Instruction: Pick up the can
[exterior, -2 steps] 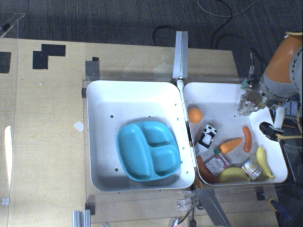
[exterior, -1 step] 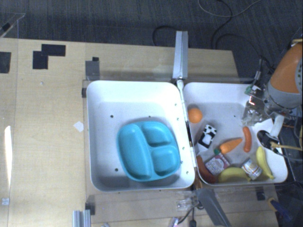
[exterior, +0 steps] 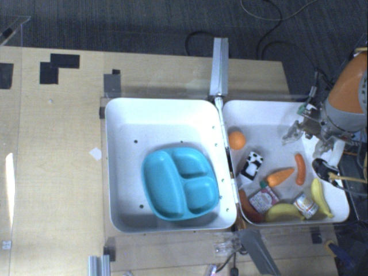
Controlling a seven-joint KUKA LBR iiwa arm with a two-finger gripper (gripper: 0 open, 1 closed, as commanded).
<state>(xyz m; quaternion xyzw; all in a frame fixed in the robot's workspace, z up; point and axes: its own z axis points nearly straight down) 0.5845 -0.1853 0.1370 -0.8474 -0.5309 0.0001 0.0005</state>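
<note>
the can (exterior: 305,205) lies on its side near the front right corner of the right bin (exterior: 264,111); it is small and silver, with a shiny metal end turned up toward the camera and a darker band round its body; it rests between two bananas, one yellow banana (exterior: 284,212) stretched along the bin's front wall to its left, the other banana (exterior: 321,197) curving down its right side, both touching or just beside it; a red packet (exterior: 263,199) sits just left of the first banana; the gripper (exterior: 306,129) hangs over the right bin's far right part, well apart from the can; whether it is released or clenched cannot be told; nothing shows in its grasp.
</note>
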